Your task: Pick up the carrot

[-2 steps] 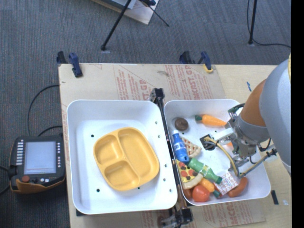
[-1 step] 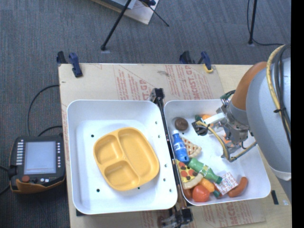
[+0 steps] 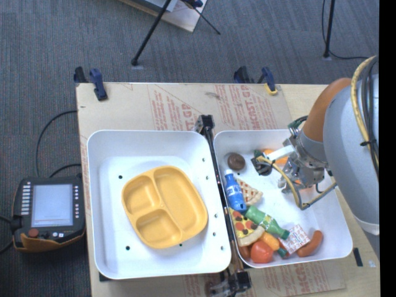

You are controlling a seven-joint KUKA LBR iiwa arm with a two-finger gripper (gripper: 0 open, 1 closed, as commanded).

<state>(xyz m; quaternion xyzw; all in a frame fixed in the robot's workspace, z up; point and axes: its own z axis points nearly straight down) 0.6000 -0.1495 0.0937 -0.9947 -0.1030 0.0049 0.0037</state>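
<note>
A blue bottle (image 3: 233, 192) lies along the left wall of the right bin (image 3: 325, 218). Up and right of the bottle, near the bin's far wall, an orange carrot (image 3: 277, 159) shows in part, its right end hidden under the gripper (image 3: 296, 178). The gripper hangs low over the bin, right of the bottle and well apart from it. Whether it is apart or together cannot be told, nor whether it touches the carrot.

A brown cookie (image 3: 236, 161) sits just above the bottle, and a waffle (image 3: 251, 194) touches its right side. Below the bottle the floor is crowded: pizza (image 3: 244, 229), green bottle (image 3: 268, 223), tomato (image 3: 262, 253), packet (image 3: 295, 237) and sausage (image 3: 310, 242) pack toward the near wall.

Bare floor lies far right of the bottle, between gripper and sausage, and along the far wall above the cookie. Left of the bottle, across the two rims, the left bin (image 3: 99, 166) holds a yellow plate (image 3: 164, 206) with bare floor all round it.
</note>
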